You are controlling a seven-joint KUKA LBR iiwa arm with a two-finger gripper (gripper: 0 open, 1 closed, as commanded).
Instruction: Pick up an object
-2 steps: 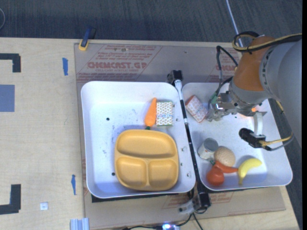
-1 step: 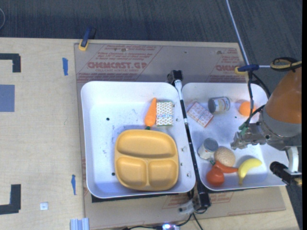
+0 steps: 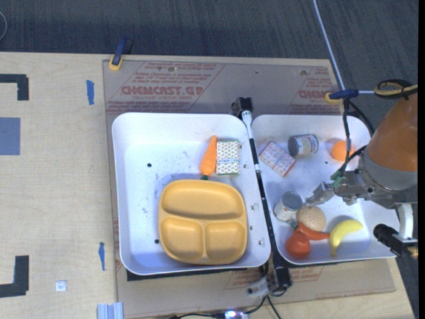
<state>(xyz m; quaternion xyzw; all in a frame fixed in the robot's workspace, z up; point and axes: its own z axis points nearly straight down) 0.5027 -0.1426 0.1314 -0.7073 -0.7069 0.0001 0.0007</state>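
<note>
You have not got anything lifted yet, as far as this view shows: every item lies on a bin floor, and the whole pick is left to do. The two-finger gripper (image 3: 323, 193) sits low over the right-hand shallow white bin (image 3: 362, 121), reaching in from three o'clock, its tip just above the round tan bun-like piece (image 3: 311, 217). Whether it is spread or pressed together, I cannot tell from this slant; nothing is visibly pinched in it.

The likeliest target, in my judgement, is that bun or the small grey-and-white jar (image 3: 287, 205) at its ten o'clock, since both lie just beside the tool tip.

In the right bin you also have:
- a red tomato-shaped toy (image 3: 298, 244) at six o'clock of the bun, touching an orange carrot-like piece (image 3: 316, 232);
- a yellow plastic banana (image 3: 344, 231) toward four o'clock;
- a small tin can on its side (image 3: 303, 145) near twelve o'clock;
- a pink-patterned flat packet (image 3: 276, 158) at ten o'clock;
- an orange ball (image 3: 339, 149) toward one o'clock, by the dark cable.

The left-hand shallow white bin (image 3: 133, 198) holds a yellow three-compartment plastic tray (image 3: 202, 219), compartments bare, with an orange toy carrot (image 3: 210, 155) and a small printed carton (image 3: 228, 157) touching side by side at the tray's twelve o'clock.
</note>
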